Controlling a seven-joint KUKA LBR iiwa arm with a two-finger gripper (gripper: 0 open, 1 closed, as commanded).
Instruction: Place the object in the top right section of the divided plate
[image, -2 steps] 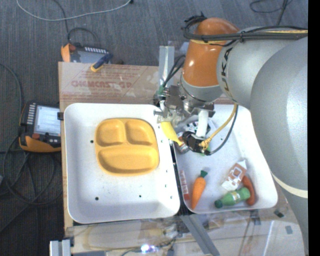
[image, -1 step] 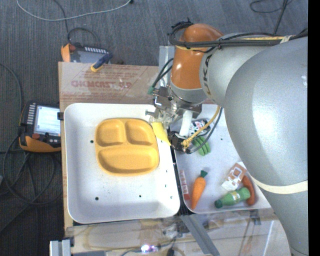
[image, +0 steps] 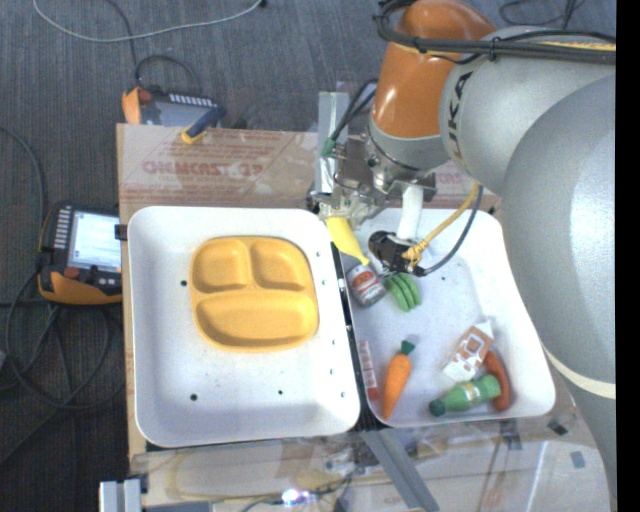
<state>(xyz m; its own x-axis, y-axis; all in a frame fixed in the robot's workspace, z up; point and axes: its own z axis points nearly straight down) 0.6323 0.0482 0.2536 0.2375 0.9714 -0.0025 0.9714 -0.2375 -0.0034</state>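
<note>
- Reaching in from the right, gripper (image: 352, 212) sits over the far left corner of the right bin (image: 520, 300); a yellow banana-like object (image: 343, 237) hangs at its tip, apparently pinched, though the fingers are hard to make out.
- Arm bulk hides the right bin's far right side.
- Divided plate (image: 256, 292) lies in the left bin (image: 160, 400).
- Carrot (image: 397, 374), small can (image: 366, 285), green bottle (image: 466, 395) lie in the right bin.
</note>
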